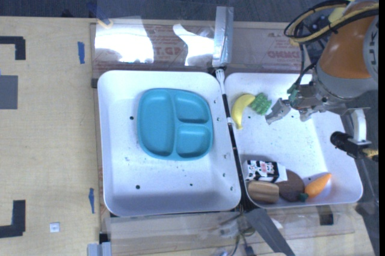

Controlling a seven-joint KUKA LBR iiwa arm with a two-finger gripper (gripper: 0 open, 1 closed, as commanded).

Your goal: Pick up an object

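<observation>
- Metal claw [287, 108] of the grey-and-orange arm hangs over the far part of the right bin [346, 128], its two fingers parted with nothing between them.
- Just left of the claw, a curved yellow toy banana [240, 108] lies against the bin's left wall, touching a small knobbly green piece [261, 104].
- Along the near wall sits a row of smooth toy foods: a black-and-white patterned carton [262, 170], a tan loaf-shaped block [263, 192], a dark brown rounded lump [292, 187] and an orange carrot-like piece [317, 185], each touching or close beside the next.
- Left bin [114, 146], glossy white with rounded corners and dark specks, holds a teal plastic plate [175, 123] split into three compartments.
- Both bins rest on a pale wooden bench [48, 128]; a clear shiny sheet [150, 44] lies beyond the left bin.
</observation>
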